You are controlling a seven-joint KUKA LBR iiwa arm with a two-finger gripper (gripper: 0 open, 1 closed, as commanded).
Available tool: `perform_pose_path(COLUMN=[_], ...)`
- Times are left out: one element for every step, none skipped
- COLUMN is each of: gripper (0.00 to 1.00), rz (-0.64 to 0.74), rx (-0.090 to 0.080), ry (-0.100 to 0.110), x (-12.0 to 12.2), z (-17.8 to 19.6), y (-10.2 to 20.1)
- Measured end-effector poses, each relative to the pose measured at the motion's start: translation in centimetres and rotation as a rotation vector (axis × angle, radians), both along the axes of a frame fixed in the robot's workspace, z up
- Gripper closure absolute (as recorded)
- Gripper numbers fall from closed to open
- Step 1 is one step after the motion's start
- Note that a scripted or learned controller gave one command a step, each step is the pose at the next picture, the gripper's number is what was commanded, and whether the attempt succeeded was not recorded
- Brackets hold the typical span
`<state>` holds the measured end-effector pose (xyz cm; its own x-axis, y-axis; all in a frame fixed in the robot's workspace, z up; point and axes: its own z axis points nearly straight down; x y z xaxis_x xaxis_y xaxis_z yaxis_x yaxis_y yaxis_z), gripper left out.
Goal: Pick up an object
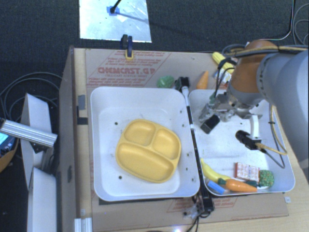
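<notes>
text: "CHEMCAST GP" in red | on: cardboard sheet (pixel 126 64) under the bins | smaller print: unreadable

Cardboard-topped bench (pixel 125 69) w/ two white bins (pixel 104 144), poss. green item (pixel 165 81) behind.

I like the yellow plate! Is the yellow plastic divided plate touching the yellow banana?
Apart. The camera view shows the yellow plastic divided plate in the left white bin and the yellow banana in the right white bin.
</notes>
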<state>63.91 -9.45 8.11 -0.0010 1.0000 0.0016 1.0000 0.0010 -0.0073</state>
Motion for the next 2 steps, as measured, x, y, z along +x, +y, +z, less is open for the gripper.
perform_pose_path(gripper=[1.0, 0.0], rz=[0.001, 0.001], rx=[-0.002, -0.002], ry=[-0.012, -0.012], x=[0.39, 0.38], z=[1.77, 1.73], y=[-0.06, -0.05])
